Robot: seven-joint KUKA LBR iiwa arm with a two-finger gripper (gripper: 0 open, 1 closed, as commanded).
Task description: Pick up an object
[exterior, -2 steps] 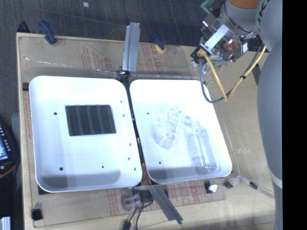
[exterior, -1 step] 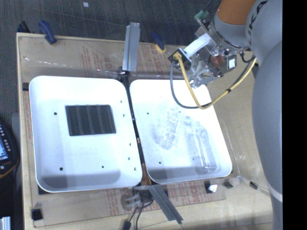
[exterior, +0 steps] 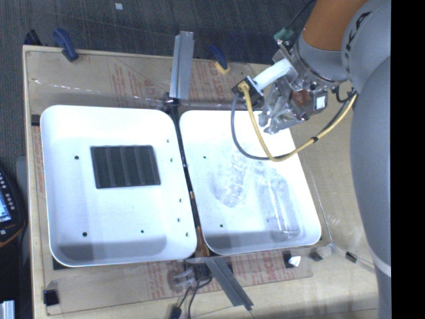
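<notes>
Bottles (exterior: 232,181) of clear plastic, 2 of them as far as I can make out, lie on their sides in the right bin (exterior: 199,128), one near the middle and the second bottle (exterior: 280,205) closer to the right wall; both are so transparent against the white floor that their outlines blur. The left bin (exterior: 60,131) carries a dark ribbed block (exterior: 125,166). Up at the right bin's far right corner the tool (exterior: 273,119) hangs above the rim, well apart from both bottles, with a yellow cable (exterior: 255,141) looping beneath it; from where I stand I cannot tell how its grasping end is set, and nothing appears to be carried. I'd judge these bottles light, thin-walled and slick, likely to roll or squirt sideways if pinched off-centre, and to dent under a hard squeeze. The surest hold looks to be across the body's middle, square to the long axis, or at the stiffer neck if it can be found.
</notes>
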